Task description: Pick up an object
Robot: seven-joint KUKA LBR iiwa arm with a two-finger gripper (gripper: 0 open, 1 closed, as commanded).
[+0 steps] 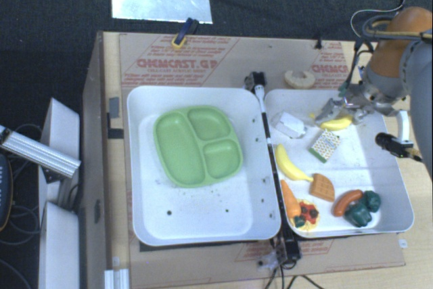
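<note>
My hand point(344, 113) sat low in the upper part of the right bin point(399, 203), right over a small banana point(336, 123). I could not tell whether it was spread or pinching, so I judged the pick unfinished: the banana lay on the bin floor, lifting yet to come. The bin's far rim was close behind me. Open floor lay toward the checkered block point(325, 145) and white packet point(292, 124).
</note>
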